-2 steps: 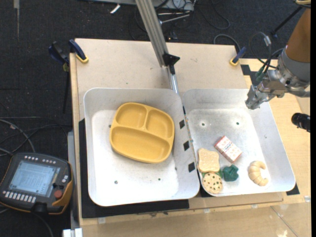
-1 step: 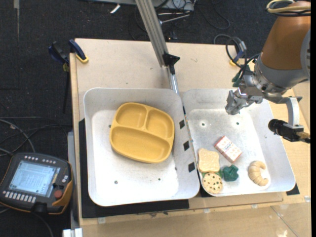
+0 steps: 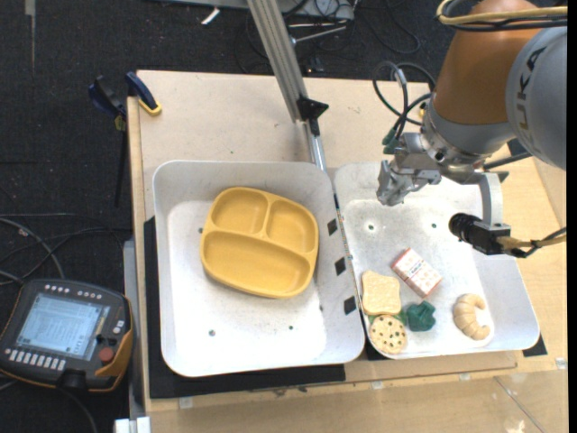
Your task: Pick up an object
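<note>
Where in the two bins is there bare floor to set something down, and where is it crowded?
Free: the left bin floor below and left of the yellow tray; the right bin between the gripper and the small box. Crowded: its near end, around the toast, cookie and croissant.

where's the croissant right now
The croissant lies in the right bin, near its front right corner, just right of the green toy and below the small box.

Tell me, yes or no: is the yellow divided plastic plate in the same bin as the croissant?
No: the yellow divided plastic plate lies in the left bin, while the croissant lies in the right bin.
</note>
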Robot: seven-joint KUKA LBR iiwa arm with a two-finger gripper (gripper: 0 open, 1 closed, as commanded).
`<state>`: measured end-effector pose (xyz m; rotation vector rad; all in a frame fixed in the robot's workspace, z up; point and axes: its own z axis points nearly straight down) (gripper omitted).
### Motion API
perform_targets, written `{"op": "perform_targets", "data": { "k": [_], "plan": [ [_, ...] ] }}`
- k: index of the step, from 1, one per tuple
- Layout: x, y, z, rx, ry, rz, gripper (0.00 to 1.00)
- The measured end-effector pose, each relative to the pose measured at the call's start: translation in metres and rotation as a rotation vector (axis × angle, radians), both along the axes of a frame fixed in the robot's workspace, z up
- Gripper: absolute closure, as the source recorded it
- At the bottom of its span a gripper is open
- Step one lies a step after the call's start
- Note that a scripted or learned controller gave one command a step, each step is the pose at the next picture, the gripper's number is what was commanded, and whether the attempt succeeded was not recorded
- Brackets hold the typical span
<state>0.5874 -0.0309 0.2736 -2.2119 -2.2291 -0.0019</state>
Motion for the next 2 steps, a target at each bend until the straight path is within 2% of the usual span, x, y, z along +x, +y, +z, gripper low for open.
{"op": "perform_targets", "data": {
  "k": [2],
  "plan": [
    [0.003, 0.105, -0.036, 0.0, 0.003, 0.0, 1.0]
  ]
}}
